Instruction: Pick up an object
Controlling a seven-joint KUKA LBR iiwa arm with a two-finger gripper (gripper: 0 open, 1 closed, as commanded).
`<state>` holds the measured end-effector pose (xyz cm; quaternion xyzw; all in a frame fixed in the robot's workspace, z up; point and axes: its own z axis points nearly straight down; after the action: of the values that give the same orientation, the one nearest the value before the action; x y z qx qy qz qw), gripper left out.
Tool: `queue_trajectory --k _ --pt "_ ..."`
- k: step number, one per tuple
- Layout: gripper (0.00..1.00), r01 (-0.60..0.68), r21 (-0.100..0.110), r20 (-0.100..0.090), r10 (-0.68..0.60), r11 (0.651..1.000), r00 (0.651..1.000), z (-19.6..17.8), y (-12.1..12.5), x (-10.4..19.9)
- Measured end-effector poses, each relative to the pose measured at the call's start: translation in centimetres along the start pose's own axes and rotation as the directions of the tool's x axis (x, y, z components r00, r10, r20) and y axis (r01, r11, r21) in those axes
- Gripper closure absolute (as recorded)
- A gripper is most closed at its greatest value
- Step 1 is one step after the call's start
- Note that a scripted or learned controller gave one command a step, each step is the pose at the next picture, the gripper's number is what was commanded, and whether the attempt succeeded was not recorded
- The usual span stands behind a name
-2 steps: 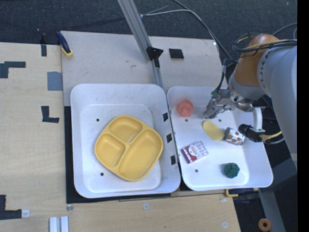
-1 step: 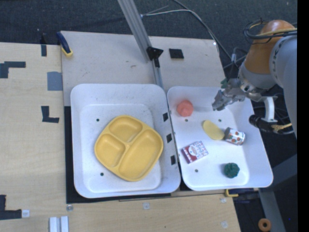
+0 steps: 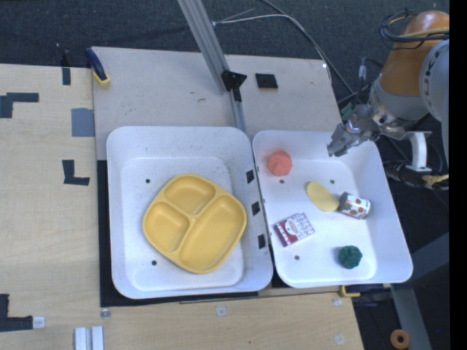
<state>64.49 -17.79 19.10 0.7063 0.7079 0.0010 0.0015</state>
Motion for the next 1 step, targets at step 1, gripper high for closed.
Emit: queue_trajectory --k 1 --pt "1.00 0.000 0.001 0.000 0.000 1.000 1.000 -3.28 0.10 0.07"
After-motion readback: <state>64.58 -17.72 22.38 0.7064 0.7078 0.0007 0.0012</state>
